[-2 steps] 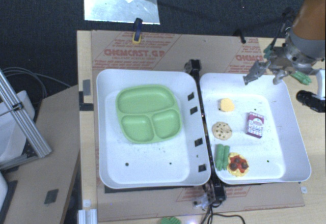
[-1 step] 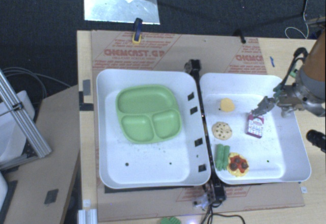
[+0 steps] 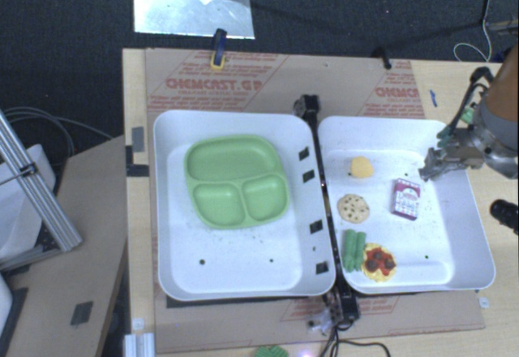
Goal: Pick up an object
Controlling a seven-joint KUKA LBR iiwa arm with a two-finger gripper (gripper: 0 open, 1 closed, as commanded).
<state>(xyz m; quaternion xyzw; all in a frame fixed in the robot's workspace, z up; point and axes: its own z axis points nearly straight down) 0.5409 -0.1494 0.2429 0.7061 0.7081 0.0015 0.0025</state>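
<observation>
In the right bin (image 3: 462,225) lie a yellow lump (image 3: 362,167), a round cookie (image 3: 353,208), a purple and white carton (image 3: 405,199), green beans (image 3: 353,249) and a small pizza piece (image 3: 379,261). My gripper (image 3: 434,165) comes in from the right and hangs over the bin's upper right part, a short way up and right of the carton. Nothing is visible between its fingers.
The left bin (image 3: 174,266) holds a green divided plate (image 3: 238,181). Black clips run along the seam between the bins (image 3: 318,185). A yellow clamp (image 3: 218,55) stands behind the bins on the cardboard-covered bench. Cables trail at the far right.
</observation>
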